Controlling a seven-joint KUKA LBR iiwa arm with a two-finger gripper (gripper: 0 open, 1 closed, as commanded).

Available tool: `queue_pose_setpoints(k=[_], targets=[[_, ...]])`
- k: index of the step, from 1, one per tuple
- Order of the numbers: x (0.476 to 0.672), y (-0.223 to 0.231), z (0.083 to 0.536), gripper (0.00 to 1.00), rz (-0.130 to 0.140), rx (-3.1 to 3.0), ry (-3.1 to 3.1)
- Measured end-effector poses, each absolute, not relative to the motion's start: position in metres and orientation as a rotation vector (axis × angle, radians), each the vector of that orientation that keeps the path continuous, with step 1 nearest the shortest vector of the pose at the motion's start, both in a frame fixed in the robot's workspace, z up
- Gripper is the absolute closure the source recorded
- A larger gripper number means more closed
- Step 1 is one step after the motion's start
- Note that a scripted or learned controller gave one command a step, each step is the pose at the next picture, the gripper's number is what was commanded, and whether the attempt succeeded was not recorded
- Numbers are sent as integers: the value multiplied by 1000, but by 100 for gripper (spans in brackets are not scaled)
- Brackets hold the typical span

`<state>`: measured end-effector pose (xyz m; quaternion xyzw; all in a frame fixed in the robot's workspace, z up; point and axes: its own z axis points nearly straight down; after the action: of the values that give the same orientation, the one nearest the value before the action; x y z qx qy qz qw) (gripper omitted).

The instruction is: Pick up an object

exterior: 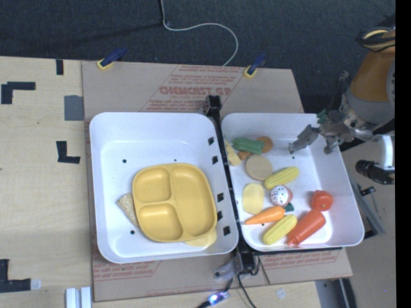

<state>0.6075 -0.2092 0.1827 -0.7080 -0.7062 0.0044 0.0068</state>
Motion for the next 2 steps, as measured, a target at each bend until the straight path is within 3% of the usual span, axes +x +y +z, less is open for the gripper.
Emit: queue_pose_setpoints(k=[1, 2], targets=[[611, -209, 192, 0, 2, -2219, -2222], [616, -201, 142, 0, 6, -2217, -2221]])
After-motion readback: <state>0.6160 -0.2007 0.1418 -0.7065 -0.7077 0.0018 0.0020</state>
